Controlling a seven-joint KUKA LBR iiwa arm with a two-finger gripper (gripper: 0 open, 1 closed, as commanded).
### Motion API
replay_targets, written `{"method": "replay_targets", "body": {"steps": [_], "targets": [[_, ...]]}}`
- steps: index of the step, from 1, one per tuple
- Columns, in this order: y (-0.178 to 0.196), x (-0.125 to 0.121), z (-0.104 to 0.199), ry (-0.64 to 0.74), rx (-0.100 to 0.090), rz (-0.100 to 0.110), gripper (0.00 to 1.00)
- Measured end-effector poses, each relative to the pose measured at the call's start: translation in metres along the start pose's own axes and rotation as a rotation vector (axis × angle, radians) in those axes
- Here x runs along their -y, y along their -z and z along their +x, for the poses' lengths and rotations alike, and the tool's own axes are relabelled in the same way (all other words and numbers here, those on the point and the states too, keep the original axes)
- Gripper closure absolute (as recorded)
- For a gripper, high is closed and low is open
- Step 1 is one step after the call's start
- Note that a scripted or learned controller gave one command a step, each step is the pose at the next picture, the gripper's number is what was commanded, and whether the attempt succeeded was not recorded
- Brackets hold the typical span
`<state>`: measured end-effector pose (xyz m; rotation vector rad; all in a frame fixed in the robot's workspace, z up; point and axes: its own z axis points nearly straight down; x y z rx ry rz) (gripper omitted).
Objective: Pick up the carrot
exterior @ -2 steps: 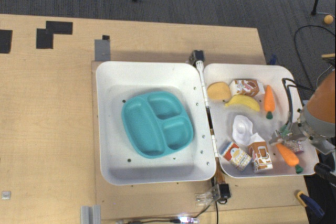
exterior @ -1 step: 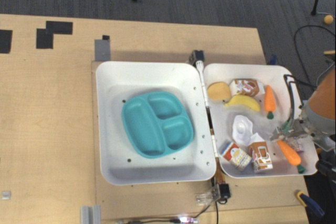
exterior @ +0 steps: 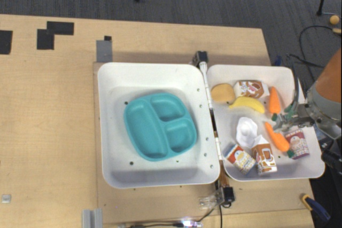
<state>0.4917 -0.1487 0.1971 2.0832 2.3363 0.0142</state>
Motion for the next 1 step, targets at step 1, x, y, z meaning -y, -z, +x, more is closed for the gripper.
{"method": "replay_targets", "body": {"steps": [1], "targets": [[-0.0032, 0.0026, -0.0019, -0.004, 0.000, 0.008, 0.00]]}}
